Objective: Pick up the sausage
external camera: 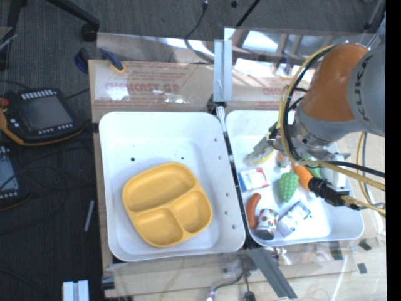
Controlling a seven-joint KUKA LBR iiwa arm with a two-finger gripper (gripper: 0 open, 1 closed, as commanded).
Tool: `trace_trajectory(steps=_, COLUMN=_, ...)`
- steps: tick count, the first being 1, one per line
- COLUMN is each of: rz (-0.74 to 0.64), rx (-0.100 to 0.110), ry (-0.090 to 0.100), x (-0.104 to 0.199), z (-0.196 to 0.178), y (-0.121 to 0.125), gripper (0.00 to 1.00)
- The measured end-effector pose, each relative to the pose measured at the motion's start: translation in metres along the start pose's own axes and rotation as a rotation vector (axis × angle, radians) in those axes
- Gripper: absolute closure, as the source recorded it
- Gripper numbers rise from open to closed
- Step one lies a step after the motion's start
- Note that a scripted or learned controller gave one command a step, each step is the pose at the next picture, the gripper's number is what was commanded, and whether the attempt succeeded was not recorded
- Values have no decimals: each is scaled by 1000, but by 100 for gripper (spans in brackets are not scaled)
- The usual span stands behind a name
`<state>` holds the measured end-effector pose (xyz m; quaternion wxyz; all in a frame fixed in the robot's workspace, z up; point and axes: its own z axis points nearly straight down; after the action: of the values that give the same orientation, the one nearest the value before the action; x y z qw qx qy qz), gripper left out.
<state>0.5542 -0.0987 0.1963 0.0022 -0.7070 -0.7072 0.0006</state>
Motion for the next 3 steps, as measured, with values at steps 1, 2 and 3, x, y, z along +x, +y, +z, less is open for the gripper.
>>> trace_trajectory(steps=1, rz=-192, rx=0, ry=-5, x=-17, z=97, y=-72, gripper=0)
trace_trajectory(steps=2, rz=-208, rx=-14, ry=-10, x=-20, z=104, y=-67, gripper=0)
trace_trajectory(steps=3, rz=-179, rx=-19, ry=-18, x=-16, z=103, y=-67, gripper=0)
